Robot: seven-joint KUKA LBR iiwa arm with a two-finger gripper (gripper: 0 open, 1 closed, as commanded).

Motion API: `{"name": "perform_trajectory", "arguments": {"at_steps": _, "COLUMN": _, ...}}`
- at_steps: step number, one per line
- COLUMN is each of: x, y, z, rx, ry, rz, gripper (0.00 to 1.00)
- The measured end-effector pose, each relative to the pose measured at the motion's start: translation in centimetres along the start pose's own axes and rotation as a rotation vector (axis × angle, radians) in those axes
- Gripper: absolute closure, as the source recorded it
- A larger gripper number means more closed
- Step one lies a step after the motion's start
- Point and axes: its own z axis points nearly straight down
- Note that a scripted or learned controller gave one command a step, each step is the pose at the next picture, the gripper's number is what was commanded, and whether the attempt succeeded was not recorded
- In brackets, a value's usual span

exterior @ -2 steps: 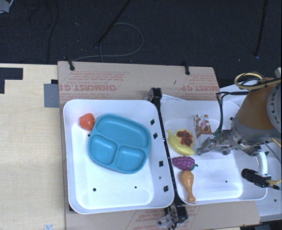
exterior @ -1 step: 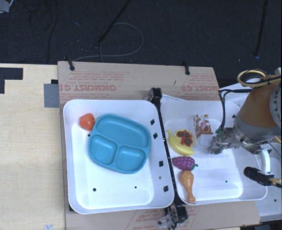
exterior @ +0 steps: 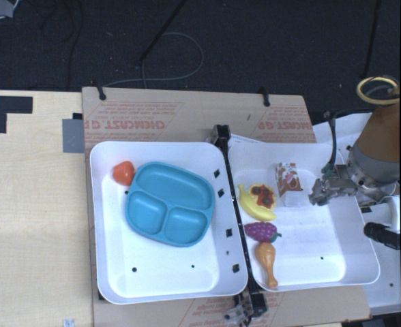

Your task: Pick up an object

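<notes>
Camera view from above the bench: the arm (exterior: 381,138) comes in from the right and its gripper (exterior: 321,191) hangs low over the right bin (exterior: 350,268), near that bin's right half. From where I stand I cannot tell whether the fingers are spread or pressed together; the metal at the tip is too small and dark to read. Nothing shows between them, so I would say nothing has been lifted.

The things to choose from lie along the left side of that bin. A small packet (exterior: 288,177) sits just left of the gripper, the nearest candidate, though still apart from it. Further left lie a banana (exterior: 255,208) with a red-topped piece (exterior: 262,195) touching it, then a bunch of grapes (exterior: 260,231) and a drumstick (exterior: 267,262) below.

The left bin (exterior: 153,288) holds a blue divided plate (exterior: 169,203) with an orange ball (exterior: 123,173) just beside its upper left corner, well apart from the arm.

My reading: the pick is yet to be made. What is left is closing on one item, most likely the packet, and raising it clear.
</notes>
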Motion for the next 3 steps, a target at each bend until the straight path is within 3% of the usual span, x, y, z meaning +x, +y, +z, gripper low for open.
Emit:
{"name": "perform_trajectory", "arguments": {"at_steps": 1, "x": 0.6, "y": -0.1, "z": -6.1, "rx": -0.002, "ry": 0.000, "rz": -0.001, "gripper": 1.00}}
{"name": "perform_trajectory", "arguments": {"at_steps": 2, "x": 0.5, "y": 0.0, "z": -8.6, "rx": 0.000, "ry": 0.000, "rz": 0.000, "gripper": 1.00}}
{"name": "perform_trajectory", "arguments": {"at_steps": 3, "x": 6.2, "y": -1.3, "z": -7.3, "rx": 0.006, "ry": 0.003, "rz": -0.003, "gripper": 1.00}}
